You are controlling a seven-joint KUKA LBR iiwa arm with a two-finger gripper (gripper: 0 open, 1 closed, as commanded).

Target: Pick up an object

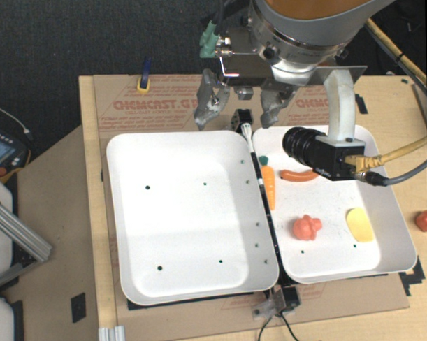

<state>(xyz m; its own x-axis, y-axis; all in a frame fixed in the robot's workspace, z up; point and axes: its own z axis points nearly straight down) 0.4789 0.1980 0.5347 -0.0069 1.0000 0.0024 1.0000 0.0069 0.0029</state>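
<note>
Camera view showed the gripper (239, 106) with two fingers spread, holding nothing; below them, in the right bin (384, 262), lay one carrot (268, 186), one sausage (298, 175), one pink lump (307, 227), one yellow piece (360, 224)

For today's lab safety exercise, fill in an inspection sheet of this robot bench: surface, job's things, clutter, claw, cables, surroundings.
Surface: cardboard-topped bench bearing the left bin and right bin.
Job's things: carrot, red sausage, pink lump, yellow piece, all in right bin.
Clutter: orange-red object outside the bins.
Claw: claw open, holding nothing, above the bins' far edge.
Cables: yellow cable at right; wire at front.
Surroundings: dark carpet.
</note>
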